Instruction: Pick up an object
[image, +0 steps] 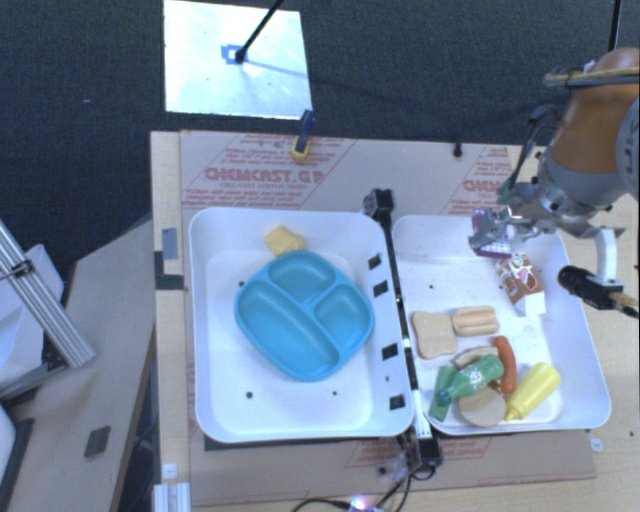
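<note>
My gripper (493, 240) hangs over the back of the right bin (440, 250), near its far edge. Just to its front right, a brown and white carton (521, 281) lies against the bin's right side. Nearer the front lie a slice of toast (433, 333), a tan bun (475, 320), a red sausage (506, 362), a green bottle (466, 380), a yellow bottle (532, 390) and a round tan piece (481, 407).
The left bin (215, 400) holds a blue divided plate (303, 314) and a small yellow cracker (284, 240) at its back. A black-clipped divider (392, 300) separates the bins. The bench's cardboard surface (400, 165) lies behind.
</note>
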